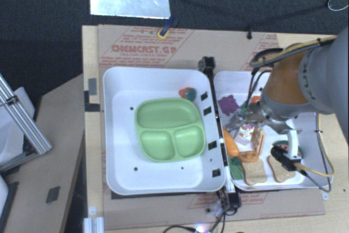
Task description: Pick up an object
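the gripper [244, 124] sits low in the right bin [232, 80], among food toys; i cannot tell how it's set. a carrot [231, 145] lies at its seven o'clock, a purple toy [228, 103] at eleven.

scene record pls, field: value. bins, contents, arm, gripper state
left bin: holds green divided plate; small orange-and-teal item by its far right corner
right bin: purple item, carrot, two bread slices, other small items in a cluster
arm: reaches in from the right, over right bin
gripper: low among the right-bin clutter; jaws' state unclear
grasp: none visible
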`<state>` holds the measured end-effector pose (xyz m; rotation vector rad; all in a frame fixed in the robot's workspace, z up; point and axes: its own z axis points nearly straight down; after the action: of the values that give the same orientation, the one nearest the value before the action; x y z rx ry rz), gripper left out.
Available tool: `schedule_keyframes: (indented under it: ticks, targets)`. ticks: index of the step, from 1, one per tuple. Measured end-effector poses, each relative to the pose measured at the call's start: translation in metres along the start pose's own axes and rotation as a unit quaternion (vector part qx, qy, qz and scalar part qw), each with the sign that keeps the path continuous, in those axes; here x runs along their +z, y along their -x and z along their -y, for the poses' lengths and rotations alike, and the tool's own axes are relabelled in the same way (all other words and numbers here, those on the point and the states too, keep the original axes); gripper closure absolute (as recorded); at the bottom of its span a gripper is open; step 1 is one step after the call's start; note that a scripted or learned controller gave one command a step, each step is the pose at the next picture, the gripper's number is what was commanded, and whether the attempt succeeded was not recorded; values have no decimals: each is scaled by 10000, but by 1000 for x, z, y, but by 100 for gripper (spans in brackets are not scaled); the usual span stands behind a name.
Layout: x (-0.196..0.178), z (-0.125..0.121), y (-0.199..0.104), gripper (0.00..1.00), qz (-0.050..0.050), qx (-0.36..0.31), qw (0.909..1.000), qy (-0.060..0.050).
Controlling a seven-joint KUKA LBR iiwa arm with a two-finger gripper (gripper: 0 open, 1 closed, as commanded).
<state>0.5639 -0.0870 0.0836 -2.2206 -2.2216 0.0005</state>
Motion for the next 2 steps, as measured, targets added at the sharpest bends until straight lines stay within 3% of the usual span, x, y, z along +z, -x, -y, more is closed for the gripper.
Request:
schedule_keyframes:
  ticks: [1, 2]
  targets:
    - [-13, -1, 1, 100, 4, 0, 10000, 24]
    - [-68, -13, -2, 100, 5, -19, 10000, 31]
